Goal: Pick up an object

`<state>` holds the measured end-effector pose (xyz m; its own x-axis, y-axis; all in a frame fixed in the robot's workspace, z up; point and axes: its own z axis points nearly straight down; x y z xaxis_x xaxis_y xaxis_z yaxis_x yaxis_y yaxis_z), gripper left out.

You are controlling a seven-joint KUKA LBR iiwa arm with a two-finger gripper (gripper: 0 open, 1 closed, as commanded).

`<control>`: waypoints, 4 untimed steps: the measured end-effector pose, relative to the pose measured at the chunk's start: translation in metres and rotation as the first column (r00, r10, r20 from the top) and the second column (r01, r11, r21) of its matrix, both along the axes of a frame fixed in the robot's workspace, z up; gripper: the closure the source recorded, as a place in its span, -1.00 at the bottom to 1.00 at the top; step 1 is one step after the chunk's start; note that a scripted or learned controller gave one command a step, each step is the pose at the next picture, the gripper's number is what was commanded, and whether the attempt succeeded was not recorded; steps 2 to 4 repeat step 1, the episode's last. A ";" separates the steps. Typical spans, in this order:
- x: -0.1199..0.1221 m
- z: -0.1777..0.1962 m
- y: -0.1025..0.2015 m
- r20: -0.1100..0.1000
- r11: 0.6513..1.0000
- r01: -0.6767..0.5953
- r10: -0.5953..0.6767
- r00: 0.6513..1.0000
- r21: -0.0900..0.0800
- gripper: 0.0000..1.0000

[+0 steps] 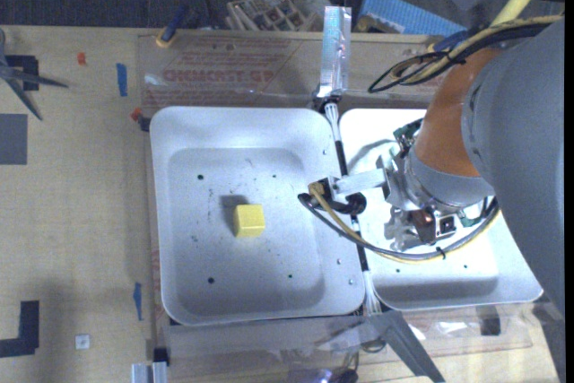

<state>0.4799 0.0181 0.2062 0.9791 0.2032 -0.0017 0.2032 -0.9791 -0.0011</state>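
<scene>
Yellow cube [249, 220] waiting in the left bin [179, 134].

My claw [405, 229] hangs over the right bin [475, 278]; I cannot tell its opening. I should cross the divider, centre above the cube, then descend straight.

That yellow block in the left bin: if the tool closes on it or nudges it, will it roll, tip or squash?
The yellow block looks cube-like with flat faces, so it should slide rather than roll. It sits low and squat, so tipping seems unlikely. Its crisp edges suggest a stiff body, and it is probably light; the smooth white left bin may let it skate away.
</scene>
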 end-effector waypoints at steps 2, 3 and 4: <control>0.001 0.009 0.000 -0.001 1.000 -0.001 0.001 1.000 0.000 1.00; 0.001 0.009 0.000 -0.001 1.000 -0.001 0.001 1.000 0.000 1.00; 0.001 0.009 0.000 -0.001 1.000 -0.001 0.001 1.000 0.000 1.00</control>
